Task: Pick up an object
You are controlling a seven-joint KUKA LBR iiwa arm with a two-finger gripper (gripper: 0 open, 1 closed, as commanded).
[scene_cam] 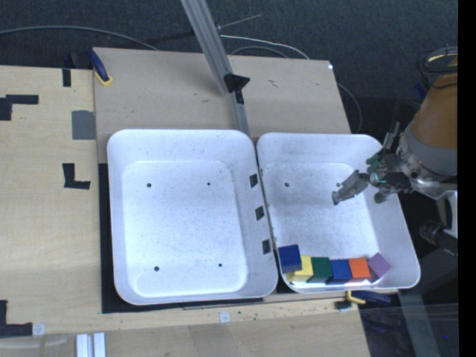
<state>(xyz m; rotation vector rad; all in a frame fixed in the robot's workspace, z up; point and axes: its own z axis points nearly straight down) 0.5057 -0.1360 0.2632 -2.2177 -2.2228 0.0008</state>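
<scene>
At right of frame we see the claw (355, 187) above the right bin (312, 158); whether it is clenched we cannot tell. Colored blocks (331, 268) line the bin's lower edge.

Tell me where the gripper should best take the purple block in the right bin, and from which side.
Probably from above, fingers on its two free faces. The purple block lies tilted against the right bin wall at the row's end, with the orange block tight beside it. The gripper hangs above the bin floor, farther back.
</scene>
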